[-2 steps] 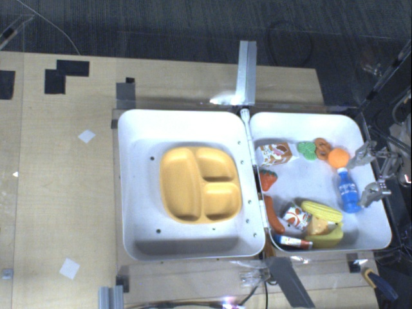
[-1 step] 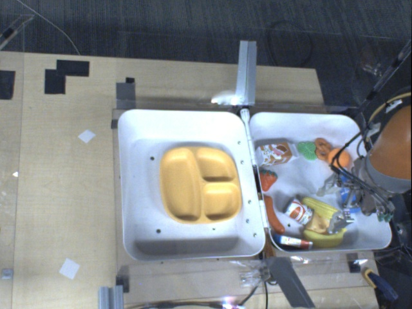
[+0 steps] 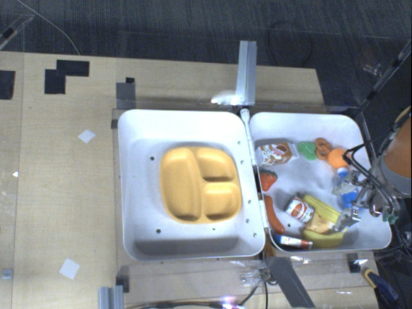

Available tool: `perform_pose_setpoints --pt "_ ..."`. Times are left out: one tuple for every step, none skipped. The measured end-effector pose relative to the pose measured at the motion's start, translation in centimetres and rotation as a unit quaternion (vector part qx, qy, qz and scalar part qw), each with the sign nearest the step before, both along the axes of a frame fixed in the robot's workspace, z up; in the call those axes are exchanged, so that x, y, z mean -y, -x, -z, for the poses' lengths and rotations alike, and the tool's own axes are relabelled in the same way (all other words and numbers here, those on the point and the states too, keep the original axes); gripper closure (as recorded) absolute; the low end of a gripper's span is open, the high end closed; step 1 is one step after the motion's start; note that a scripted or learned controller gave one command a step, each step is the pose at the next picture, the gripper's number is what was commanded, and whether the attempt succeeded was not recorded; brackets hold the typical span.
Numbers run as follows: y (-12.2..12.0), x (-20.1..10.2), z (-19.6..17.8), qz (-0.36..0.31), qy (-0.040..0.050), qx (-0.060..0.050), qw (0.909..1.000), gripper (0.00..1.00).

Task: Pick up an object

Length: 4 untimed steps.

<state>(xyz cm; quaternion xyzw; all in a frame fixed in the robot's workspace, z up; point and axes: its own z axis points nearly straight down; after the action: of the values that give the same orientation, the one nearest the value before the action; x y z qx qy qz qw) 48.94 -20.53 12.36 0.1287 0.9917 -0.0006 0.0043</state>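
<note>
One banana just below-left of the jaws, untouched

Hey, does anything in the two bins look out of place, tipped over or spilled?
Nothing looks spilled or damaged. The yellow divided tray sits slightly askew in the left bin. In the right bin the toy foods lie jumbled: the small can is on its side beside the banana.

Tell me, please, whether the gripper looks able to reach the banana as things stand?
Probably yes: the gripper hangs just right of the banana, whose top is uncovered, though the corn crowds it.
</note>
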Motion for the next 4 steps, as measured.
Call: perform_pose_setpoints --pt "-0.2 0.0 2.8 0.007 0.0011 0.003 1.0000 0.00" --pt "-5.7 -7.6 3.4 0.131 -0.0026 0.004 0.9913 0.00" --pt "-11.4 -11.8 2.7 0.236 -0.0031 0.000 0.9717 0.00" --pt "-14.8 -9.9 3.3 0.261 -0.0036 -0.026 0.9651 0.00"
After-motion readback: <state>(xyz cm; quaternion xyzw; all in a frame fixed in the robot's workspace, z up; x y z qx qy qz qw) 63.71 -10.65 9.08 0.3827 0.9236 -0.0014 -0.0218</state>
